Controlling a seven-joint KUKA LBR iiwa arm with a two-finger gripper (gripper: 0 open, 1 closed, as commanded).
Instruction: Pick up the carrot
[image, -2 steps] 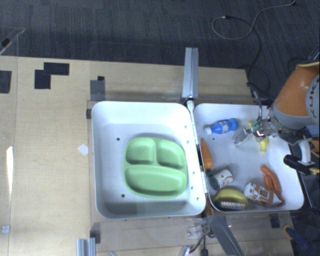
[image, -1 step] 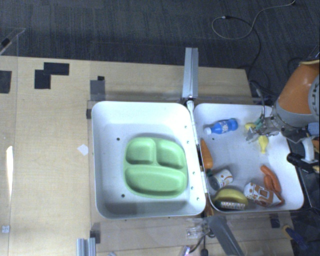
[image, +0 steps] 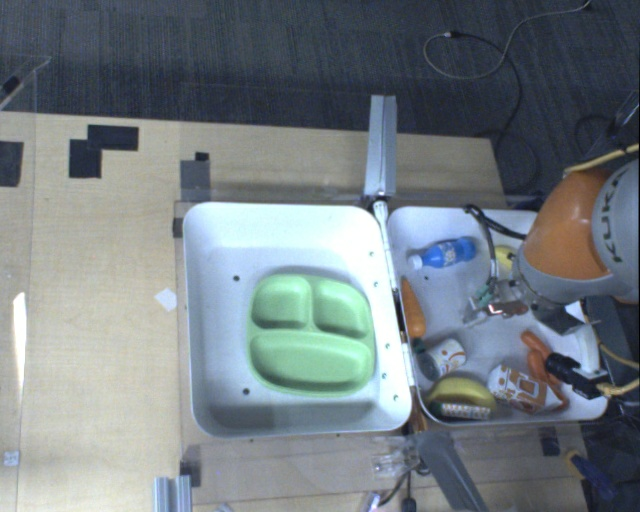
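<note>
carrot lies untouched against the right bin's left wall, well to the left of the claw and about level with it, so the pick looks not yet begun: the reach, the closing and the lift are all left. its long axis runs up and down the view, along the wall; which end is the tip i cannot tell. claw hovers mid-bin, and how far open it is i cannot tell.

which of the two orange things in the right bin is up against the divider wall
The carrot, lying along the bin's left wall; the other orange piece sits far right, near the gripper.
</note>
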